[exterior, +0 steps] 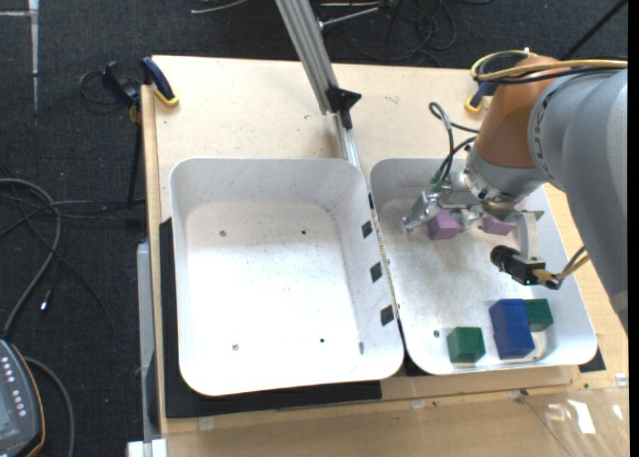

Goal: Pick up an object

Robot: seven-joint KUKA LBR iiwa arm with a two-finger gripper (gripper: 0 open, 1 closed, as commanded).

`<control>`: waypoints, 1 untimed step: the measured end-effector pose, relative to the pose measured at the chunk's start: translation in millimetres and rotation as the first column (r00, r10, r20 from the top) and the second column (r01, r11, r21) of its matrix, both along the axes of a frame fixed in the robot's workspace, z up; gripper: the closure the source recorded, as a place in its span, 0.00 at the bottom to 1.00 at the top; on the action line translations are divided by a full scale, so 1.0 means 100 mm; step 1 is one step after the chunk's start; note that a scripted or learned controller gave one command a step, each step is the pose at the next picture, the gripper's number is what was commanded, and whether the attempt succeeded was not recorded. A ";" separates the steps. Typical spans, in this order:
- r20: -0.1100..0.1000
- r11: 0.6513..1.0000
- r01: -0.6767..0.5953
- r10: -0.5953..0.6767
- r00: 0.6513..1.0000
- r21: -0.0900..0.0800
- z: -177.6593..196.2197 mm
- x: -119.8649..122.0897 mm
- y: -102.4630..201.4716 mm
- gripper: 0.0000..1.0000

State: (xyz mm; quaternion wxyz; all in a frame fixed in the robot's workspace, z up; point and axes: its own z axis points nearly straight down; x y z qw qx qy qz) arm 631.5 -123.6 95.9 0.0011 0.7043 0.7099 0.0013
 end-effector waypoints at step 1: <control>0.000 1.000 0.003 -0.003 1.000 -0.002 0.10 -0.01 -0.04 1.00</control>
